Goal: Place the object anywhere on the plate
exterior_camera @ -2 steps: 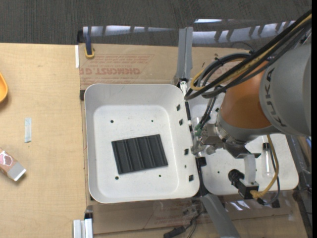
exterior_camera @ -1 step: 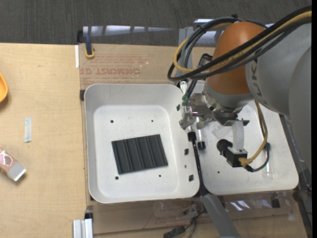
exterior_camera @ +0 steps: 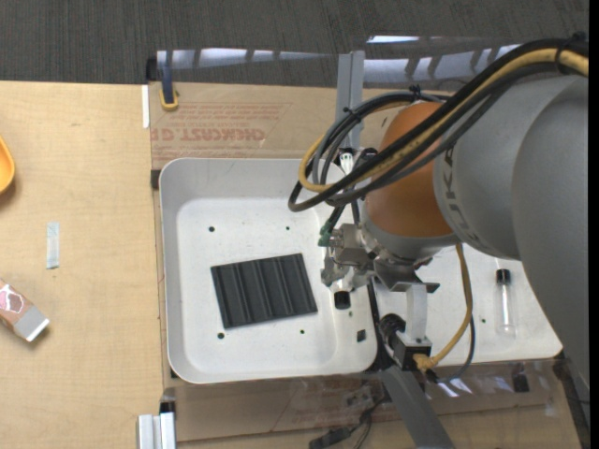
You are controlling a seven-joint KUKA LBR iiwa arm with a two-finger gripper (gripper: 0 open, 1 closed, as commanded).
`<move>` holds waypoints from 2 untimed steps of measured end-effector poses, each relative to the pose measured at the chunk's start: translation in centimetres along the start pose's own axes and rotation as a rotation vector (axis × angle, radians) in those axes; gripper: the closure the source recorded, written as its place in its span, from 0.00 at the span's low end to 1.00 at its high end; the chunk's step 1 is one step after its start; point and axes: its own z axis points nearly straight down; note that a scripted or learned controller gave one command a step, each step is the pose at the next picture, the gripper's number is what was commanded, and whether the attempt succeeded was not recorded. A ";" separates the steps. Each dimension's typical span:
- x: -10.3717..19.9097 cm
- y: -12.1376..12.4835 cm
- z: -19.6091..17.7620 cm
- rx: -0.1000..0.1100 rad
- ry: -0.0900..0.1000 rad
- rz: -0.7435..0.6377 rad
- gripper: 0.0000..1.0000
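- Bench front: pale metal framing and cable ends lie along the near edge, below the bins.
- Left bin [exterior_camera: 187, 344]: a shallow white tray of smooth plastic with rounded corners and a raised rim; small dark holes dot its floor.
- Plate [exterior_camera: 264, 290]: a dark grey, ribbed rectangular slab with parallel lengthwise grooves. It lies flat and slightly skewed on the left bin's floor, near the centre, with nothing on it.
- Gripper [exterior_camera: 344, 288]: a compact grey metal assembly with small black parts, hanging over the right side of the left bin, just beside the plate's right edge. Whether the claw is apart or together cannot be told, and no object is seen in it.
- Arm [exterior_camera: 524, 157]: a broad, smooth grey casing with a glossy orange band [exterior_camera: 412, 176] above the wrist; black and yellow cables [exterior_camera: 374, 148] loop round it.
- Right bin [exterior_camera: 487, 335]: white, largely covered by the arm. A small clear tube with a black cap [exterior_camera: 505, 302] lies on its floor, well apart from the plate.
- Bench surface [exterior_camera: 75, 157]: matt light-brown board. To the left lie a small grey strip [exterior_camera: 52, 246], a pink-and-white wrapped item [exterior_camera: 21, 312], and an orange piece [exterior_camera: 5, 166] at the edge.
- Behind the bins: printed brown cardboard [exterior_camera: 234, 124], then a metal rail [exterior_camera: 262, 59].
- Farthest: dark grey carpet [exterior_camera: 187, 7].
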 end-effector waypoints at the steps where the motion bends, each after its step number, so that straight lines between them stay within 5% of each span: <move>1: 2.4 7.4 -12.5 -0.002 -0.001 0.141 1.00; 2: 2.9 15.1 -5.7 -0.003 -0.001 -0.135 1.00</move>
